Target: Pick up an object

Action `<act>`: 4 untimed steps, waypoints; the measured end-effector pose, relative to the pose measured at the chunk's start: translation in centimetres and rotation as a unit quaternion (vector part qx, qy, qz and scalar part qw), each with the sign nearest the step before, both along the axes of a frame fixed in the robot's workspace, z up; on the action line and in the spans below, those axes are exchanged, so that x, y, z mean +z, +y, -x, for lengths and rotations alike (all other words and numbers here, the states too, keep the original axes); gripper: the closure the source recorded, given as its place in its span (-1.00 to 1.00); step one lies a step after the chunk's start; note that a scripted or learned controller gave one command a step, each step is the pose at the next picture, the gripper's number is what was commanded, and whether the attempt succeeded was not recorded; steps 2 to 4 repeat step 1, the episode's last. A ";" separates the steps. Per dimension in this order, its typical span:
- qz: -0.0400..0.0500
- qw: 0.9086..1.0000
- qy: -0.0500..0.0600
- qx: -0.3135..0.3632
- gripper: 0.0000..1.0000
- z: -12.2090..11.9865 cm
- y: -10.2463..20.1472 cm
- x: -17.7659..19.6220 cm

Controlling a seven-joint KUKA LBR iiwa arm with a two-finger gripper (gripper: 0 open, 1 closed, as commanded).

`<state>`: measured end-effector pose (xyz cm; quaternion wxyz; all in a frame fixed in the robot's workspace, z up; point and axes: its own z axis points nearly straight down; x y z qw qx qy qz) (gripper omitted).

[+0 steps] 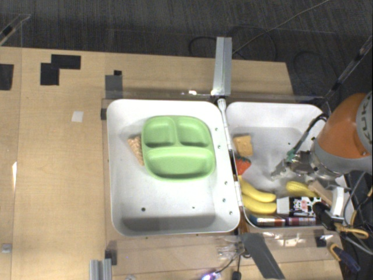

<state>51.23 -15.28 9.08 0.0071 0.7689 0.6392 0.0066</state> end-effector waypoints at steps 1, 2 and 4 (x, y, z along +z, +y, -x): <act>-0.001 0.999 0.008 0.041 -1.00 0.9 7.1 9.2; -0.001 0.999 0.008 0.041 -1.00 0.9 7.1 9.2; -0.001 0.999 0.008 0.041 -1.00 0.9 7.1 9.2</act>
